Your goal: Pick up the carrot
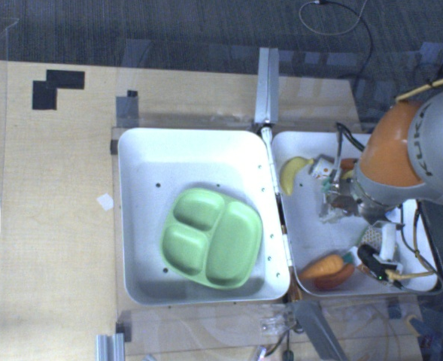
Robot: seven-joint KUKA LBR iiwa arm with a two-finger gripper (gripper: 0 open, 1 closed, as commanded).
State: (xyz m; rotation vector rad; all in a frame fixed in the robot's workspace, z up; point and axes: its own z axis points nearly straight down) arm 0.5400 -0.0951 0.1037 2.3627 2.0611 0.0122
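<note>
**Carrot in the near corner of the right bin, arm parked above it**

Only lettering I could spot was a bit of black print on the arm's grey casing at the right edge, looked like "KU" but it was cut off, so don't quote me. No labels on anything else that I could read.

The gripper (334, 200) was down inside the right bin (304, 224), roughly mid-bin, under the orange band (390, 153) of the arm. It was a jumble of metal and cables from where I stood, and I honestly couldn't tell how far apart it was set or whether anything was in it.

The carrot (323, 265) lay on its side at the near edge of that right bin, green top pointing right, resting against something reddish-brown (334, 278) under it. It sat apart from the gripper, nearer me. A yellow banana (292, 173) was up in the far left corner of the same bin.

The left bin (142, 201) had a green divided tray (212, 237) sitting in it, on the wooden counter (48, 201).
</note>
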